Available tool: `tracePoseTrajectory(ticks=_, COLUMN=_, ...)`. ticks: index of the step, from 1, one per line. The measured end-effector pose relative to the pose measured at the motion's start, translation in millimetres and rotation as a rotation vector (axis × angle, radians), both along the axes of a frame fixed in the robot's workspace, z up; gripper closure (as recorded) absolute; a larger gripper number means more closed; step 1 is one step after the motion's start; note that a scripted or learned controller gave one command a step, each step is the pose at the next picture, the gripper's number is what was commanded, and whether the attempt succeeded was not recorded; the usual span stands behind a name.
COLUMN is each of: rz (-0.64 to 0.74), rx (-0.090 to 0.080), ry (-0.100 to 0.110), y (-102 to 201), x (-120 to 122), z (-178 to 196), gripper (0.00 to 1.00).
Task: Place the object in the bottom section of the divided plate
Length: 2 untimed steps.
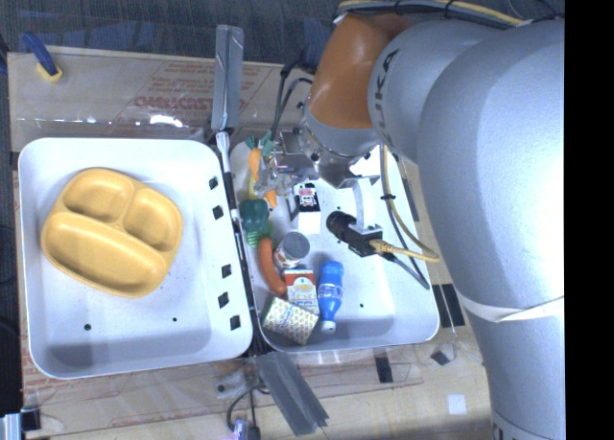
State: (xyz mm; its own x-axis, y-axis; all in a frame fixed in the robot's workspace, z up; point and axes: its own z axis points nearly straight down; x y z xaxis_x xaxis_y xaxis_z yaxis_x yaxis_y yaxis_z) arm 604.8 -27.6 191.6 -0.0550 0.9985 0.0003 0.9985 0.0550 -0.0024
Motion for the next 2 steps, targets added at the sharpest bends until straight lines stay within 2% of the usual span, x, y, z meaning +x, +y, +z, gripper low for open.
tracePoseTrajectory(ticks=1, rz=0.056, rx=0.0, ry=-0.001, y=76, x=-54, z=27, gripper=1.0)
tracePoseTrajectory(ticks=2, rz=0.008, rx=-0.001, ry=-0.001, y=143, x=-58, z=51, gripper=1.0)
